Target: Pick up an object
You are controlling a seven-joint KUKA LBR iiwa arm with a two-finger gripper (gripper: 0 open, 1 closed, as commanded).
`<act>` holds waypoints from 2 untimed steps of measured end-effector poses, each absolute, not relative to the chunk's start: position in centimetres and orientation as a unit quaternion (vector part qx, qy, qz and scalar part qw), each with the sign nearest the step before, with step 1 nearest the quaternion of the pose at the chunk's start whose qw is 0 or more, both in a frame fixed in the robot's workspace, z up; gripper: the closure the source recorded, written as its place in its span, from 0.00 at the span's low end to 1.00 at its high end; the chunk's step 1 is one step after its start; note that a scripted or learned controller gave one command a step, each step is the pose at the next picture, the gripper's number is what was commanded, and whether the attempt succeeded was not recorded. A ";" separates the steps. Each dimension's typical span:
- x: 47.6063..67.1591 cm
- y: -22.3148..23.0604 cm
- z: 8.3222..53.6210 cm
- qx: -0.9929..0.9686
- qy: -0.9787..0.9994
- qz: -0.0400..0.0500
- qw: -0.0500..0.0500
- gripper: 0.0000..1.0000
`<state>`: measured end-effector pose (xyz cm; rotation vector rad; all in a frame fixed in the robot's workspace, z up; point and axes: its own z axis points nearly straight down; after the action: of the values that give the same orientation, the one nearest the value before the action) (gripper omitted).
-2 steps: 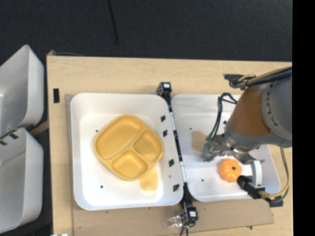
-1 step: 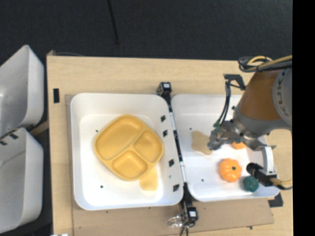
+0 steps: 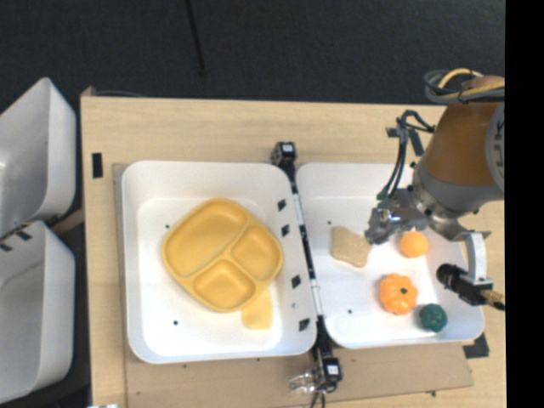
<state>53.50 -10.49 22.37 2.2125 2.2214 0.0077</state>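
Two white bins sit side by side on the bench. Over the right bin (image 3: 340, 330) the gripper (image 3: 380, 228) hangs low, just beside a beige slab (image 3: 348, 247); whether it is open or closed cannot be told. An orange ball (image 3: 414, 244), a small pumpkin (image 3: 398, 293) and a green ball (image 3: 433, 317) lie nearby. A yellow divided plate (image 3: 223, 253) fills the left bin (image 3: 136, 228), touching a pale yellow piece (image 3: 257, 314).

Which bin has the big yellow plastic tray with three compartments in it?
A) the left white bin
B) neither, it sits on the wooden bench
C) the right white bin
A: the yellow three-compartment plastic tray lies inside the left white bin, beside a small pale yellow piece.
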 end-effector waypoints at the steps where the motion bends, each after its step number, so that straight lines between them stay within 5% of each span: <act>1: 52.9 -11.1 28.2 0.706 0.709 0.003 0.004 1.00; 2: 54.7 -5.8 28.2 0.705 0.709 0.001 0.001 1.00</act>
<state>54.72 -5.79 28.21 2.2134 2.2271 0.0034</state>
